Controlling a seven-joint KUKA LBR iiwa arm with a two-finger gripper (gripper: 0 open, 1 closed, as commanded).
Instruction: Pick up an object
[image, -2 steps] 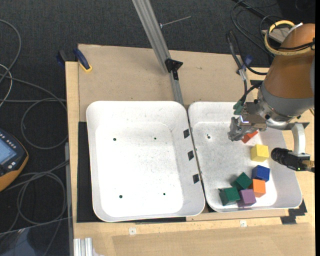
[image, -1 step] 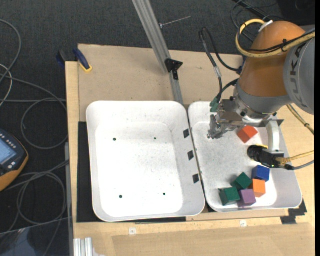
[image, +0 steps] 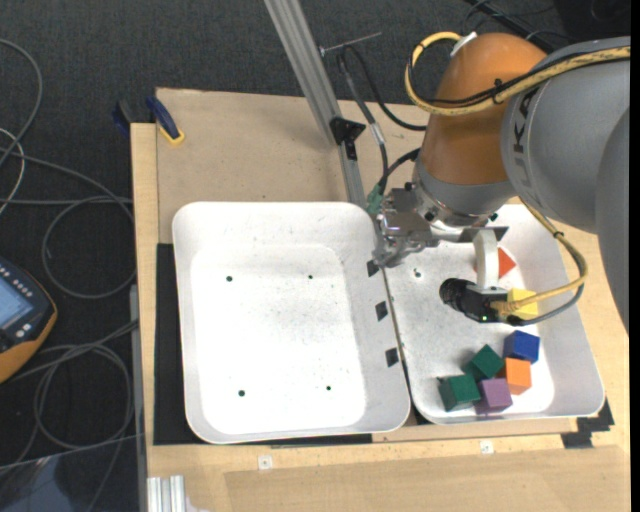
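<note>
Claw (image: 400, 240) (grip state unclear) above right bin (image: 570, 395); two green cubes (image: 472, 377), one blue (image: 522, 346), orange (image: 518, 372), purple (image: 494, 395).

The grey arm with its orange band (image: 480, 70) reaches over the right bin (image: 570, 395), where green (image: 487, 361), blue (image: 522, 346), orange (image: 518, 373), purple (image: 494, 395) and second green (image: 458, 391) blocks cluster near its front edge, beside the left bin (image: 200, 400).

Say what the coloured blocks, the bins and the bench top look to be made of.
Coloured blocks: probably foam or painted wood, since the faces are matte, flat-coloured and glare-free; which one is unclear. Bins: likely moulded plastic, white with rounded corners and a soft sheen. Bench top: apparently fibreboard or plywood, an even, dull tan without gloss.
</note>
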